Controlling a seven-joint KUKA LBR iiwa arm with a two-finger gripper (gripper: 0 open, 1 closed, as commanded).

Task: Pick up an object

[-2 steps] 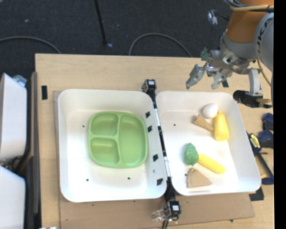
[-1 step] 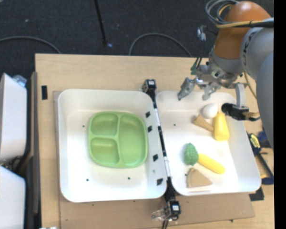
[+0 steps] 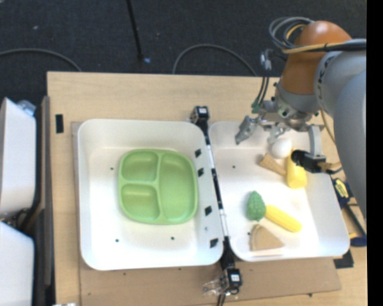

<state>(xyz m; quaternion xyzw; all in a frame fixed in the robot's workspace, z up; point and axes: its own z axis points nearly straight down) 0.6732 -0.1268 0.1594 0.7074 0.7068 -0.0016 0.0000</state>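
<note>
Jaws (image 3: 263, 130) spread, white egg (image 3: 281, 147) beside, wooden wedge (image 3: 272, 164) near

We count two white bins (image 3: 96, 247), one green divided plate (image 3: 157, 185), and six small objects (image 3: 283, 219).

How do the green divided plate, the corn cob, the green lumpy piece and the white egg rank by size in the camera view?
1. green divided plate, by far the largest
2. corn cob
3. green lumpy piece, close to the corn cob, so that order is unsure
4. white egg, smallest
</note>
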